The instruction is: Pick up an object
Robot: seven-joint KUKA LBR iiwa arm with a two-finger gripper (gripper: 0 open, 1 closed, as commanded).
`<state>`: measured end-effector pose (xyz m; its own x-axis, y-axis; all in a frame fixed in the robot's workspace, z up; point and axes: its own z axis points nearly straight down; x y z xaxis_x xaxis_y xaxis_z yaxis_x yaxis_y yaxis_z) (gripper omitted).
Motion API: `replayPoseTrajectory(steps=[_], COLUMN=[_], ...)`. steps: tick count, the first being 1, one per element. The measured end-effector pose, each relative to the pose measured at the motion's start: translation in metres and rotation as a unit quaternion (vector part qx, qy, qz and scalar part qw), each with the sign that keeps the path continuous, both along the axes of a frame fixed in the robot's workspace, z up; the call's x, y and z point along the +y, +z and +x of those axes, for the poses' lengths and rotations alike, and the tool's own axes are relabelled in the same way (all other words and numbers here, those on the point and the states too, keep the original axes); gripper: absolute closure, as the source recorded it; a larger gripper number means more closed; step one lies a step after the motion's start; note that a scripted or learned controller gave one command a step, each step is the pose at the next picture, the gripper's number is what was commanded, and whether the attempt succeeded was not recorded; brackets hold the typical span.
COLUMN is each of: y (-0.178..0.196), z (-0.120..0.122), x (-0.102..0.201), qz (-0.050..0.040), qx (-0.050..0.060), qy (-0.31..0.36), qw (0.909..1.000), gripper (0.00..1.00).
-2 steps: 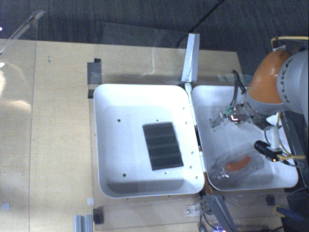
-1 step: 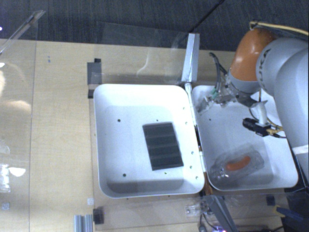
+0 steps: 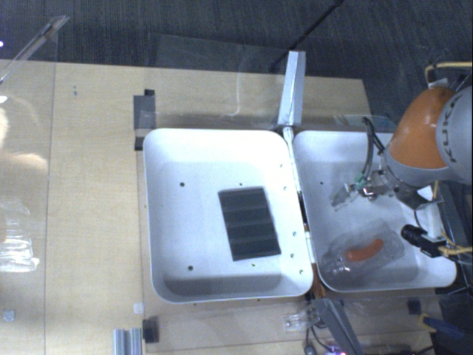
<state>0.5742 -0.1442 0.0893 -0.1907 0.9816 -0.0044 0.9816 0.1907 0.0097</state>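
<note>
Pale wood worktop (image 3: 81, 198) bears two white bins (image 3: 170, 198), dark carpet (image 3: 185, 6) behind. Claw (image 3: 347, 193) hangs over the right bin; its grip state is unclear.

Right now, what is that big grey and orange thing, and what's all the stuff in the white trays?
That big thing is a robot arm, grey with an orange band. It reaches in from the right of the picture. One camera took the picture, fixed above the bench and looking down at a slant.

On the wooden bench sit two shallow white trays side by side. The left tray has a dark ribbed rectangle lying flat in it. The right tray has an orange thing inside something see-through, near its front.

At the arm's tip is its pincer, which grabs things. It sits over the right tray, behind the orange thing. The picture is too blurry to tell whether it holds anything.
</note>
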Motion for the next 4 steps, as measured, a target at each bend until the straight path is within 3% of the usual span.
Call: replayPoseTrajectory(steps=[1,2,3,4], y=[-0.002,0.071,0.0,0.0], z=[0.097,0.042,-0.024,-0.084], x=[0.014,-0.045,-0.062,-0.053], qz=[0.0009,0.0012,0.0012,0.0014], qx=[0.002,0.002,0.0,-0.001], qy=[-0.037,-0.093,-0.132,-0.123], qw=[0.9993,0.9956,0.9913,0.9924], gripper=[0.0,0.0,0.0,0.0])
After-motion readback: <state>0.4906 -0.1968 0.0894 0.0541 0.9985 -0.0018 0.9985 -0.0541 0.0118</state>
